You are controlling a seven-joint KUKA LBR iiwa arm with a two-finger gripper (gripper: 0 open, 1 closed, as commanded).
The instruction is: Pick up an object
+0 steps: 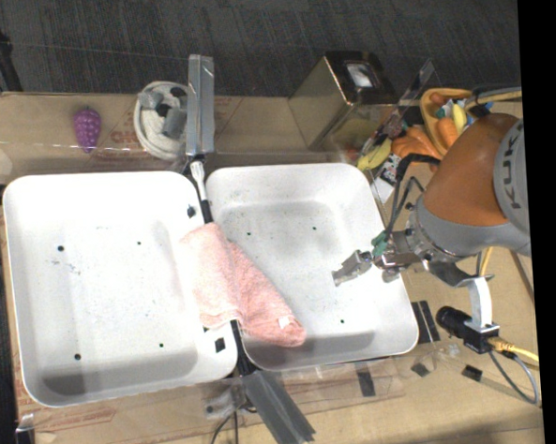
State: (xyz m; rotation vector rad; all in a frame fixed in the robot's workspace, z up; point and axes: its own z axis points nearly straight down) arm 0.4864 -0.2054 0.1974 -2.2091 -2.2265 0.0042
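pink cloth (pixel 240 286) is lying across both bins; gripper (pixel 349 270) is hovering right of it, grip state unclear, approach step; next calls for reaching left.

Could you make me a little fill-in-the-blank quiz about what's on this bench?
The crumpled pink cloth lies draped over the divider between the two shallow white ____.
The small bunch of grapes beyond the left bin is ____ in colour.
The gripper hovers over the ____ bin.

Missing words: bins; purple; right
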